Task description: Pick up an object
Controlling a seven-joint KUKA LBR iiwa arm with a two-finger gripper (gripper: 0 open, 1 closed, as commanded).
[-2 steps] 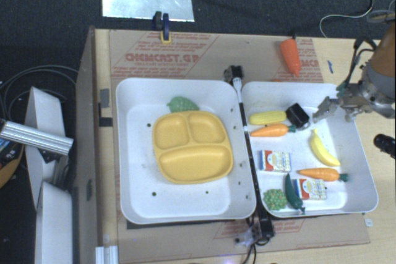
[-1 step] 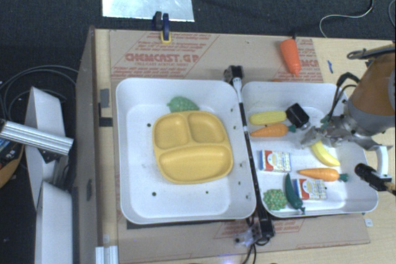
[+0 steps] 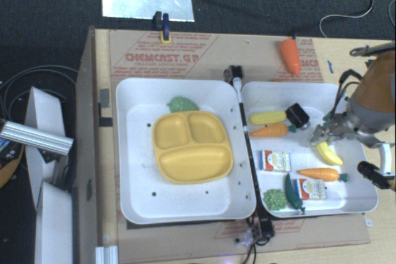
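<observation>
At the near edge of the right shallow white bin lie a small green broccoli-like toy, a dark green cucumber-shaped toy and a little white carton with red print. Just beyond them sit an orange plastic carrot with a green tip and a second white-and-red carton. Further in, a yellow plastic banana lies right under the gripper of the grey arm, which comes in from the right; whether the fingers are apart or together cannot be told, and nothing is seen clamped between them. Beyond lie another orange carrot, a yellow corn-like piece and a small black block. In the left white bin rests a yellow divided plastic plate, with a green leafy toy behind it. Farthest, an orange carrot-shaped toy lies on the cardboard.
</observation>
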